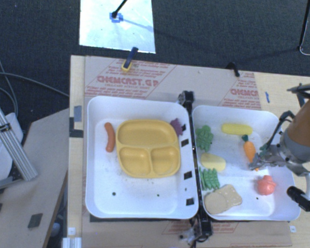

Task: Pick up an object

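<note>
The right bin [282, 208] holds several toy foods: an orange carrot [249, 149], a long yellow piece [236, 130], a green leafy piece [204, 137], a pale yellow lump [213, 162], green peas [209, 178], a tan bread slice [222, 199] and a red-pink fruit [266, 186]. My gripper [258, 162] hangs low over this bin, just below the carrot's lower end and up-left of the red fruit. The arm's wrist hides how the gripper stands, and I see nothing held in it.
The left bin [141, 195] holds a yellow divided plate [146, 147], a brown sausage [110, 136] and a small purple piece [176, 126]. A black clamp [187, 98] sits where the bins meet. The arm's body [305, 134] overhangs the right bin's right edge.
</note>
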Available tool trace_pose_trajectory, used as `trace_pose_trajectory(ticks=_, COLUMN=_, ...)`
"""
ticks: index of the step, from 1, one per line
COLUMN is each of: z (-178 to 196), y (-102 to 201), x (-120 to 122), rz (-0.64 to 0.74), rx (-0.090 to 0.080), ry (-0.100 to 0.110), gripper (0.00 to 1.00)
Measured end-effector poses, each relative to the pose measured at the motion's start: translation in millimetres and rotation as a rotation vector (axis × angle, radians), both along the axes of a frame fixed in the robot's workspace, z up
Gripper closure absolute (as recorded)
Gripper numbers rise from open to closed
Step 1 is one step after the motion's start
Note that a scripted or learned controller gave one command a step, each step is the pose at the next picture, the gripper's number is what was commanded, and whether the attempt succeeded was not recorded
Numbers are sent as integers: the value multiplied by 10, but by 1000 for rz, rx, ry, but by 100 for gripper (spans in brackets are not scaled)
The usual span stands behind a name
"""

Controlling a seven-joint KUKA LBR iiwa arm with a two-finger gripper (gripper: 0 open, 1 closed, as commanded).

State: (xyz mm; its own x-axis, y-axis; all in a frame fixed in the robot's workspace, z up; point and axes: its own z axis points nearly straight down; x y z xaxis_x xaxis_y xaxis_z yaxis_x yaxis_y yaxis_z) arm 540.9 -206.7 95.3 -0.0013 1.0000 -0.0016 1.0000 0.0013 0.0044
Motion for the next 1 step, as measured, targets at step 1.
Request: trace_pose_trajectory(ticks=1, z=-113, y=446, x=325, rz=6, rx=1, ry=2, gripper=100)
